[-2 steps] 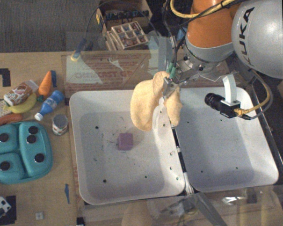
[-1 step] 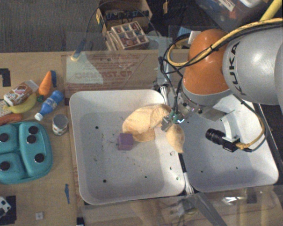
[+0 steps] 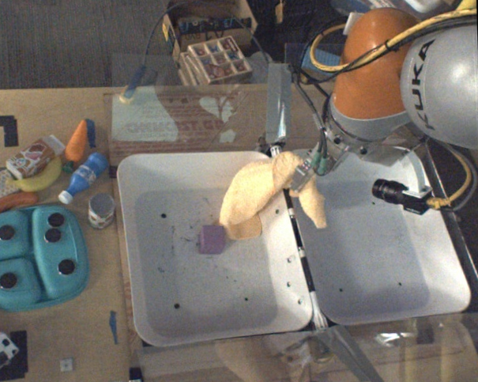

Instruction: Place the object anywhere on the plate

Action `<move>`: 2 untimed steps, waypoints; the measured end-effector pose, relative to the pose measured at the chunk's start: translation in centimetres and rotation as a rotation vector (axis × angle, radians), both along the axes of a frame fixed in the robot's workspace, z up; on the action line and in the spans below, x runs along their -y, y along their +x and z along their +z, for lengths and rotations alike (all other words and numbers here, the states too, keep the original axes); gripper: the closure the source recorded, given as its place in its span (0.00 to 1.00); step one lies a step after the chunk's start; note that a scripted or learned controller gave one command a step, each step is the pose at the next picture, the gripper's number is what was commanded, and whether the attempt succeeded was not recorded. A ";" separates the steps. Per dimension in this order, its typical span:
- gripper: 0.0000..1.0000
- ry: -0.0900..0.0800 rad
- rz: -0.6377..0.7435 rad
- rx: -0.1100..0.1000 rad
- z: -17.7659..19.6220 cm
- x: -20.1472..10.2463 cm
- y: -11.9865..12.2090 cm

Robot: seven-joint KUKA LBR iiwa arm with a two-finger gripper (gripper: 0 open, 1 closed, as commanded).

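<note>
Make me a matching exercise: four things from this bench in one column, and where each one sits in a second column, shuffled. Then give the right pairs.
Things:
1. yellow cloth
2. purple block
3. teal tray
4. small tin can

Places:
A. on the wooden bench, at the far left
B. draped over the divide between the two bins, at the gripper
C. on the floor of the left bin, just below the cloth
D. on the bench, just outside the left bin's left wall

Pairs: 1-B, 2-C, 3-A, 4-D
</note>
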State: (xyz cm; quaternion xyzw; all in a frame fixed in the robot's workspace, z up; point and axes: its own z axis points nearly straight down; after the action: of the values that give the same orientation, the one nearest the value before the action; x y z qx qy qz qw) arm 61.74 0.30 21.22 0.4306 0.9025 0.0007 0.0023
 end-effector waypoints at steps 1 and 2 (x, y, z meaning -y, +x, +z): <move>1.00 0.001 -0.043 -0.006 -1.0 -3.4 -4.3; 1.00 -0.001 0.034 0.000 -2.8 6.2 0.2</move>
State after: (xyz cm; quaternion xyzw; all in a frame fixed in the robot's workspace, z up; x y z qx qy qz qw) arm 61.94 -5.93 18.45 0.4151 0.9098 0.0003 0.0028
